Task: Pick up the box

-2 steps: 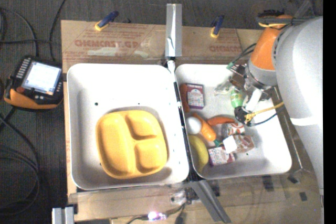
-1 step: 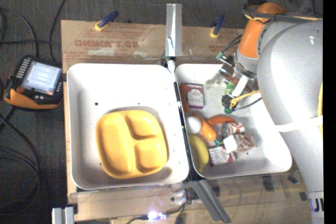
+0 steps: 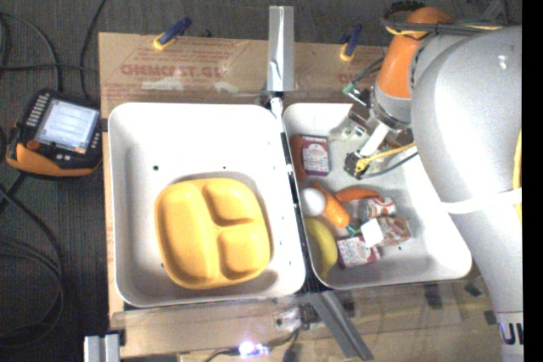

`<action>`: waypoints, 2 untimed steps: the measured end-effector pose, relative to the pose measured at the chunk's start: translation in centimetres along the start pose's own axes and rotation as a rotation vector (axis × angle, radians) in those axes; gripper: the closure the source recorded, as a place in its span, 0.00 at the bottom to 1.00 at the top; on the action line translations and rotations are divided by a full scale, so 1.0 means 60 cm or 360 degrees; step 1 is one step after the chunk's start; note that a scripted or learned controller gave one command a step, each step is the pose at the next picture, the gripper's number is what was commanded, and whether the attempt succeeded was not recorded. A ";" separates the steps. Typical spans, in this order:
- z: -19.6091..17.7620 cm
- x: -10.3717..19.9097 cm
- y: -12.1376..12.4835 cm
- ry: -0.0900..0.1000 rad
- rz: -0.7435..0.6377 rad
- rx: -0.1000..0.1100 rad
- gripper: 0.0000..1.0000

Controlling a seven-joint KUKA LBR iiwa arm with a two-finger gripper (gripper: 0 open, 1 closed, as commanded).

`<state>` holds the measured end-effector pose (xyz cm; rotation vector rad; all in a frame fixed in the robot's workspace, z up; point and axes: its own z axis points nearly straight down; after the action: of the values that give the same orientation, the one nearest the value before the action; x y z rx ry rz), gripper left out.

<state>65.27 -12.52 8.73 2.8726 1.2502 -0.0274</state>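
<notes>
1. The box (image 3: 315, 154) lies flat in the back left part of the right bin (image 3: 428, 257), close to the wall shared with the left bin (image 3: 136, 148).
2. The gripper (image 3: 362, 138) hangs over the same bin, to the right of the box in the view, near it but apart from it.
3. It cannot be told whether the gripper is open or closed.
4. Both bins are shallow, white and smooth, with rounded corners.
5. The left bin holds a yellow plate (image 3: 214, 231), a glossy rounded square with three compartments.
6. In front of the box lie a white egg (image 3: 314, 201), an orange long piece (image 3: 352, 195), a yellow rounded fruit (image 3: 321, 240) and two crumpled red and white packets (image 3: 356, 252).
7. The box is small and rectangular, dark red, with a pale label on its top face; the print is too small to read.
</notes>
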 end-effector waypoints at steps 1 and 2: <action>-0.008 -0.001 0.007 -0.0005 0.0437 0.0041 0.00; -0.004 0.016 -0.008 -0.0014 0.0541 0.0009 0.00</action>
<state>65.55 -11.48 8.98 3.0411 0.7462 -0.0410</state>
